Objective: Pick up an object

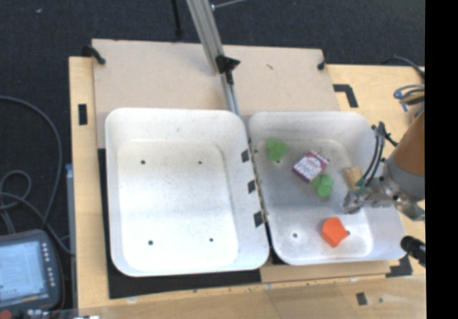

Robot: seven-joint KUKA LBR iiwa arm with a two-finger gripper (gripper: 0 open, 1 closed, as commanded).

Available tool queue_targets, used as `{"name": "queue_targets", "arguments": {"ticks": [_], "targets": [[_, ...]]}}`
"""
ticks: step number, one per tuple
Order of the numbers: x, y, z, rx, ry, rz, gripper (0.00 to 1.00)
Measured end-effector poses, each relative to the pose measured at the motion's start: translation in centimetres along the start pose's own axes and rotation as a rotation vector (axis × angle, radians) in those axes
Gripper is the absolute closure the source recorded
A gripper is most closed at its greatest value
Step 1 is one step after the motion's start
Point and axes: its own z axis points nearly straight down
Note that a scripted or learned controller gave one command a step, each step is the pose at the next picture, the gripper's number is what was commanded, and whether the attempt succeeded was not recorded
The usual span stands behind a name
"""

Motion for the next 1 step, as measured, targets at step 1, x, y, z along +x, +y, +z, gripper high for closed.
{"name": "queue_targets", "arguments": {"ticks": [1], "targets": [[-0.24, 0.53, -6.42, -0.003, -0.002, -0.009, 1.00]]}}
